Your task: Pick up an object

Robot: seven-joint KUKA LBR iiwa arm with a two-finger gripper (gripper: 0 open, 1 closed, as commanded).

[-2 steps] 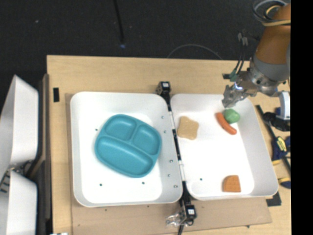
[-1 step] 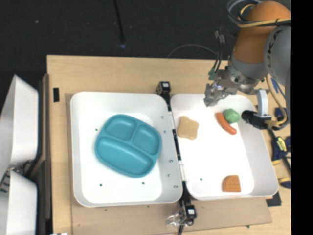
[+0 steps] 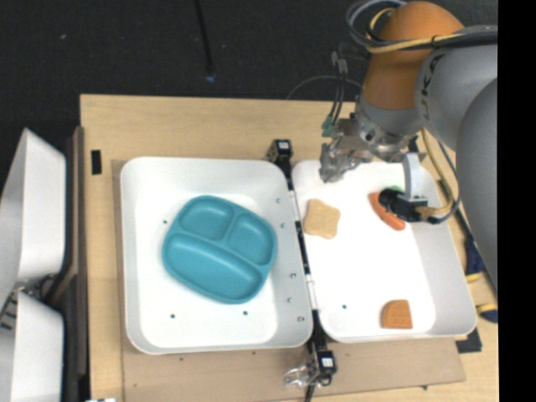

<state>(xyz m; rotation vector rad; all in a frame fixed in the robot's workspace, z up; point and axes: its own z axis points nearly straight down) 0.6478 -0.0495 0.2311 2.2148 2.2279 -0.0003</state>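
**Q:** Item nearest the pincer?
**A:** Entry 1: tan biscuit-like piece point(image 3: 321, 219), flat in the right bin point(image 3: 435, 304). It lies just on the camera side of the pincer point(image 3: 337, 166), apart from it. Roughly square, with no marked long axis.

**Q:** Other stock?
**A:** Entry 2: orange piece point(image 3: 383, 213), near the pincer, on the side away from the entry 1 piece. Entry 3: brown-orange wedge point(image 3: 397, 314), well apart from the pincer, camera side.

**Q:** Pincer condition?
**A:** Nothing visibly held. Whether apart or together: cannot tell.
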